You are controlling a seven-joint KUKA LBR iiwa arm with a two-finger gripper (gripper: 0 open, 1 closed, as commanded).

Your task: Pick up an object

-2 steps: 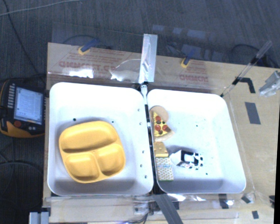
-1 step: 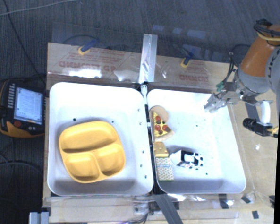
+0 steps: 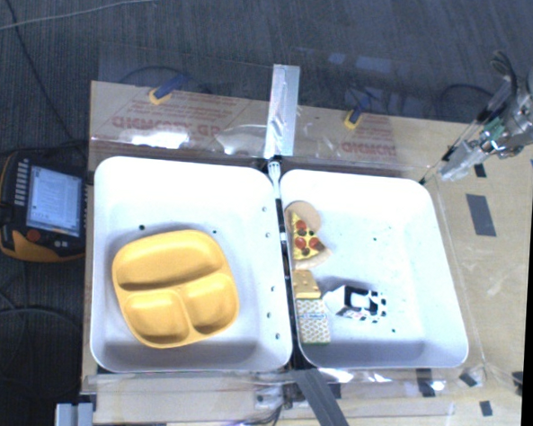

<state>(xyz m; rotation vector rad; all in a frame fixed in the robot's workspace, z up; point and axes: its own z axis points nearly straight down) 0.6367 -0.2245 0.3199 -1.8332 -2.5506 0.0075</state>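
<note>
Cardboard-brown, the small box with a speckled label point(image 3: 309, 309) lies against the right white bin point(image 3: 425, 262)'s left wall, beside a pizza-slice toy point(image 3: 305, 237); the two-finger gripper point(image 3: 468, 157) hangs outside, jaw state unreadable; approach not yet begun, descent needed.

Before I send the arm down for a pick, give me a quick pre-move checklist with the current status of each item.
1. Gripper away from the bins: ok, it sits off the right bin's far right corner.
2. Gripper carrying nothing: cannot tell.
3. Targets in the right bin: ok, pizza slice toy, small box and black-and-white toy.
4. Room around targets: not ok for pizza slice toy and small box, both against the divider wall; ok for the black-and-white toy.
5. Left bin: ok, yellow divided tray lies flat.
</note>
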